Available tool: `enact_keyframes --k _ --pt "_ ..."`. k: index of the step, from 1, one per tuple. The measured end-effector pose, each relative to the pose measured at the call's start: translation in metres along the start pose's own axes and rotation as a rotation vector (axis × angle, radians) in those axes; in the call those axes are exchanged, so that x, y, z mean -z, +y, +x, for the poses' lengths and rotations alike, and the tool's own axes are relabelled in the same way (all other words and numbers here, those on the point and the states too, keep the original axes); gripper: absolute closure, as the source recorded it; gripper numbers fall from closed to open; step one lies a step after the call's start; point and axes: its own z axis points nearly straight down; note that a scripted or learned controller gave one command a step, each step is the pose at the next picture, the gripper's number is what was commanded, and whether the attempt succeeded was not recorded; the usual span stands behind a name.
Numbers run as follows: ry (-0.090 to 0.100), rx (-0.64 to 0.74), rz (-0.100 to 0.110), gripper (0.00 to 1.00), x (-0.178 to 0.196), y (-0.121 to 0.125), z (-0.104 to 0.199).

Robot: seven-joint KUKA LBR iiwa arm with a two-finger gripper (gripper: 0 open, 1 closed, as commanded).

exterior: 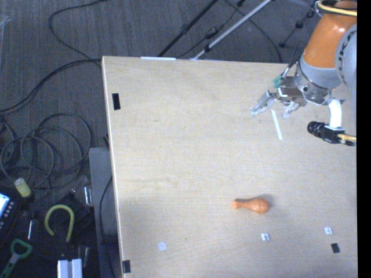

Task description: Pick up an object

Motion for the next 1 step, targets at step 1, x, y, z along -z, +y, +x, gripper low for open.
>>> enact_keyframes --k 1 --pt "-0.005 0.024 0.0 0.0 -0.017 0.0161 -0.0375"
